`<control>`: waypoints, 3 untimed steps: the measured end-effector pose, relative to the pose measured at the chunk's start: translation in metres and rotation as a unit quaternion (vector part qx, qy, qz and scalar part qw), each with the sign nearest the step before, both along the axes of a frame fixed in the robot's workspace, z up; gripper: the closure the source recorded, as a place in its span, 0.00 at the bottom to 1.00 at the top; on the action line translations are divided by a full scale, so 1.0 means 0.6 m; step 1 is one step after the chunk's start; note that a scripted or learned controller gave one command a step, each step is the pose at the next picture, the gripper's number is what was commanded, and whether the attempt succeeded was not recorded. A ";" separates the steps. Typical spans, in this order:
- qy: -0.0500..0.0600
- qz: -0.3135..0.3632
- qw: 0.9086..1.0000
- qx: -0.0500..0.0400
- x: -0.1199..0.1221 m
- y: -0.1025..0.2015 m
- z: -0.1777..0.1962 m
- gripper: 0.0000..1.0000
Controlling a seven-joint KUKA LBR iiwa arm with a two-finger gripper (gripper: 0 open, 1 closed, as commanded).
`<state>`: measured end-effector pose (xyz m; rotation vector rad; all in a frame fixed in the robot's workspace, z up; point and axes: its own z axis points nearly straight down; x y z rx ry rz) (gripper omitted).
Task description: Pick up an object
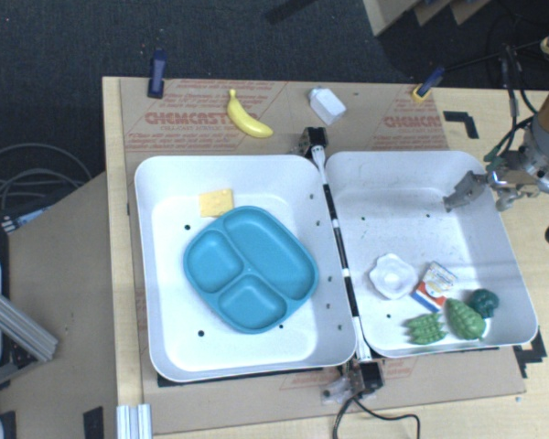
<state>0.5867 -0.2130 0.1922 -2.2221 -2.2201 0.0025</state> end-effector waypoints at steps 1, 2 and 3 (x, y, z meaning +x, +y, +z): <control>0.000 0.000 1.000 0.001 -0.084 0.017 -0.089 0.00; 0.000 0.000 1.000 0.001 -0.180 0.070 -0.180 0.00; -0.001 0.000 1.000 0.000 -0.179 0.071 -0.164 1.00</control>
